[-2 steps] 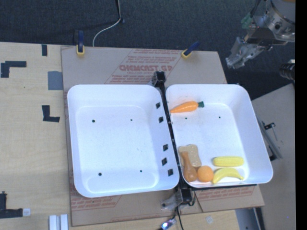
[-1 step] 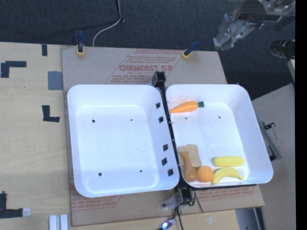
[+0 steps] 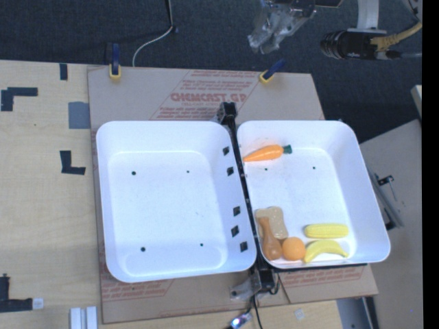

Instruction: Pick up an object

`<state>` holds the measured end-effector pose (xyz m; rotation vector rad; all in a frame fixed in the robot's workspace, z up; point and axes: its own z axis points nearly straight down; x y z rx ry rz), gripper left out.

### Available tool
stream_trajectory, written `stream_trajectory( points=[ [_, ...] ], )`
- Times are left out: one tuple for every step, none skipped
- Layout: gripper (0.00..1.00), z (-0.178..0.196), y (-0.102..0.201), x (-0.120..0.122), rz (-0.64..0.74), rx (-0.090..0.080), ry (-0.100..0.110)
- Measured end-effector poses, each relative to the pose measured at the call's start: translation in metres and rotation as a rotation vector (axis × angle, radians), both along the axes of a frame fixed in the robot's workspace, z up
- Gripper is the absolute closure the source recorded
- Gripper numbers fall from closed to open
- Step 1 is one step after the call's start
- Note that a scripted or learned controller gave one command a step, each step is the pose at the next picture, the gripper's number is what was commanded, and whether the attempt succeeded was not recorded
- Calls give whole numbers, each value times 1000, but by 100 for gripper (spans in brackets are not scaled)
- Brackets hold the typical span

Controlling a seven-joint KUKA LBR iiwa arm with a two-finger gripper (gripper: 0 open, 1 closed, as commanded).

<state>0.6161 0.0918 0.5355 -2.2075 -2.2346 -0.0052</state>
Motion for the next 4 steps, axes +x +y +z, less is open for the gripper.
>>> stream_trajectory(
  points=[
    [100,-2,63,11,-6,-2,2],
    [100,-2,127,27,-6,-2,3],
    [100,9,124,27,-8,-4,3],
    [100,18,125,27,-6,-5,4]
  ],
)
